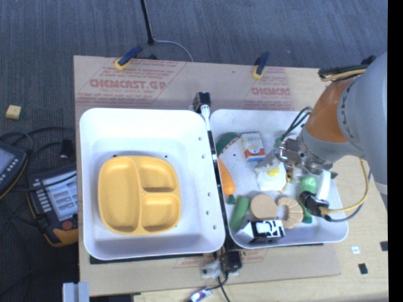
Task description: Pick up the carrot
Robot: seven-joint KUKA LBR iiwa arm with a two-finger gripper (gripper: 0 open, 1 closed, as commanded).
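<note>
Your carrot [227,182] lies ungrasped at the right bin's [337,234] nine o'clock edge, while the end effector [291,159] hovers mid-bin, grip unreadable to me, so the pick remains undone.

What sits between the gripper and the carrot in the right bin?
In the camera view, a fried-egg toy lies between the gripper and the carrot, with bare white bin floor on the carrot's side of it.

Robot lab: clamped bench [126,83], bins [101,121].
</note>
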